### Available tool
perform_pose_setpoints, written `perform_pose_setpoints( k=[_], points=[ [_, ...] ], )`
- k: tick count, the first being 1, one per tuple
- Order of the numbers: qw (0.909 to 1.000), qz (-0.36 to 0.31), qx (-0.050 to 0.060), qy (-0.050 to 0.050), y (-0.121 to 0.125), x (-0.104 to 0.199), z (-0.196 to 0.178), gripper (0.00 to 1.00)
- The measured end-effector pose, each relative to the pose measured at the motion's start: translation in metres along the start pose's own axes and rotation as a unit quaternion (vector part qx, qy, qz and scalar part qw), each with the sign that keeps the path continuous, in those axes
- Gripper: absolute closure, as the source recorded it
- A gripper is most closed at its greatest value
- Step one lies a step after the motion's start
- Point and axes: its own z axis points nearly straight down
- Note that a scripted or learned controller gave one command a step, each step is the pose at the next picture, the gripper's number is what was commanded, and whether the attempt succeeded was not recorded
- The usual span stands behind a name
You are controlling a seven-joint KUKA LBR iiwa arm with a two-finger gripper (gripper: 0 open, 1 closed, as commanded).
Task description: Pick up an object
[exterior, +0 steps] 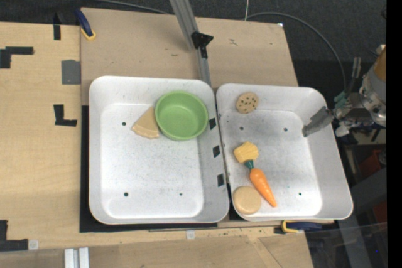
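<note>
Camera view: gripper [316, 122] hangs over right bin's [326, 154] right edge; jaw state unclear.
Cookie [247, 102], corn [246, 152], carrot [262, 186], bun [247, 200] inside.

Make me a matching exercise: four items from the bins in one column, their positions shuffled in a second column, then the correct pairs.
Items:
1. green bowl
2. cookie
3. carrot
4. tan wedge

Places:
A. right bin, far corner by the divider
B. left bin, touching the bowl's left side
C. left bin, far right part
D. right bin, near part, beside a round tan bun

Pairs: 1-C, 2-A, 3-D, 4-B
</note>
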Motion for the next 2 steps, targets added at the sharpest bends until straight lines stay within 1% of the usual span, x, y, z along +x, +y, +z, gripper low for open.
perform_pose_setpoints(
  k=[1,2],
  points=[
    [1.0000,0.000,0.000,0.000,0.000,0.000,0.000,0.00],
    [1.0000,0.001,0.003,0.000,-0.011,-0.002,0.053,0.00]
  ],
)
